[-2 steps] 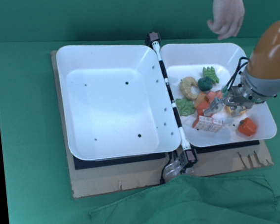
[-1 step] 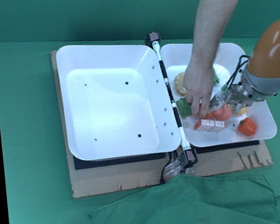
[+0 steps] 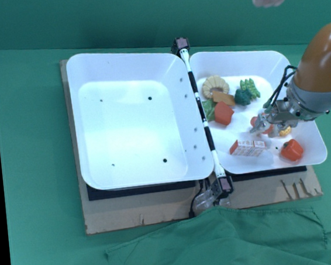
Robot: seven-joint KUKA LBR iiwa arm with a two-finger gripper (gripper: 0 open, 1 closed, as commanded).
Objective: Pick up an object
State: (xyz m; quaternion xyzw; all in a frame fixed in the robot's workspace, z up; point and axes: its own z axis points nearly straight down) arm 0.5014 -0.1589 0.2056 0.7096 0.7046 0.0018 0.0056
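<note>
Bins are sitting side by side on the desk (image 3: 31, 143), which is draped in green cloth, with a sheet of brown cardboard (image 3: 138, 211) lying under them. The left bin (image 3: 82, 70) is showing bare white floor with a few small dark dots. The right bin (image 3: 275, 58) is holding all the toys, and a black-and-white striped bar (image 3: 202, 116) is running along the seam between the two bins.

The grey arm with its orange band (image 3: 319, 60) is reaching in from the right, and the gripper (image 3: 267, 121) is hanging low over the right bin, near the middle of its floor. The fingers are blurred together with small red and yellow pieces just beneath them, so I cannot tell whether they are spread or closed, nor whether anything is sitting between them.

Near the bin's far left corner a tan ridged toy (image 3: 214, 85) is lying, with an orange piece (image 3: 224, 98) touching its near side. Just right of these, green vegetable toys (image 3: 246, 91) are clustering. A red block (image 3: 223, 114) is resting closer to the striped bar, beside a green leaf-like piece (image 3: 209, 109). Below the gripper, a small red and white carton (image 3: 248, 148) is lying flat, and an orange-red pepper toy (image 3: 291, 150) is sitting close to the bin's near right corner.
</note>
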